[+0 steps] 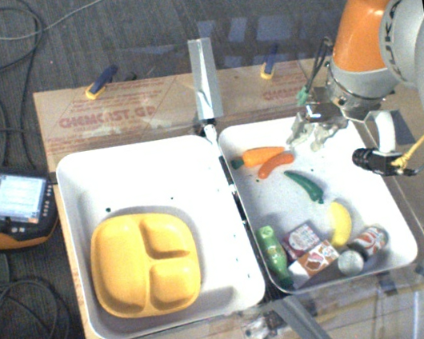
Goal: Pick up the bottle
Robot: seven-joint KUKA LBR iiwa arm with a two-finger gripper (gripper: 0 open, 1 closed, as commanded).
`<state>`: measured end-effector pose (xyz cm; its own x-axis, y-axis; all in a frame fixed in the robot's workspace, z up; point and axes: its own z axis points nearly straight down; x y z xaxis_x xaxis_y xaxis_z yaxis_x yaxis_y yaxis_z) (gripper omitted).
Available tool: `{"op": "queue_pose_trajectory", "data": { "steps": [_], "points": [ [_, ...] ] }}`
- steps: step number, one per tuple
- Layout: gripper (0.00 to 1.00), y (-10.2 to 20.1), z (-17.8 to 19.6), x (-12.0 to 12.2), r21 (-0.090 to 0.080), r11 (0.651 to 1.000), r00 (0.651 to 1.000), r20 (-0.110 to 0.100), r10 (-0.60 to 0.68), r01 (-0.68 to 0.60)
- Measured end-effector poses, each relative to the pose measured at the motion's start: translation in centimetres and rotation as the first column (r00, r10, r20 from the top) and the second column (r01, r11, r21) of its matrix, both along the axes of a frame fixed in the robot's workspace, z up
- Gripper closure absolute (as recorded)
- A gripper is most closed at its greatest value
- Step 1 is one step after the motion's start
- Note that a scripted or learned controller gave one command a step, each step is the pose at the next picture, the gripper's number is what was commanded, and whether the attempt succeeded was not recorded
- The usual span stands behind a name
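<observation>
A green bottle (273,249) lies along the left wall of the right bin (377,184), near the bin's front. My gripper (314,135) hangs over the far part of the same bin, well away from the bottle, just right of a carrot (262,154) and an orange sausage-like piece (275,164). Nothing shows between its fingers.
The right bin also holds a green pepper (306,184), a yellow lemon (339,222), a small red-brown carton (312,248) and a can (366,244) crowded at the front beside the bottle. A yellow divided plate (145,262) sits in the left bin (115,169). A teach pendant (9,207) lies left of the bench.
</observation>
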<state>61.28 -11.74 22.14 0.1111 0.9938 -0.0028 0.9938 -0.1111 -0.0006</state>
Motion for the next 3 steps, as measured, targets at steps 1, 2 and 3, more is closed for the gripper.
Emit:
{"op": "queue_pose_trajectory", "data": {
  "steps": [1,2,3],
  "points": [
    [0.0,-0.1,-0.1,-0.1,-0.002,1.0,1.0,-0.002,-0.002,0.002],
    [0.0,-7.8,-1.5,0.5,-0.002,0.996,0.996,-0.003,0.088,-0.088],
    [0.0,-5.3,-13.2,-0.6,-0.001,0.949,0.949,0.004,0.314,-0.314]
  ]
}}
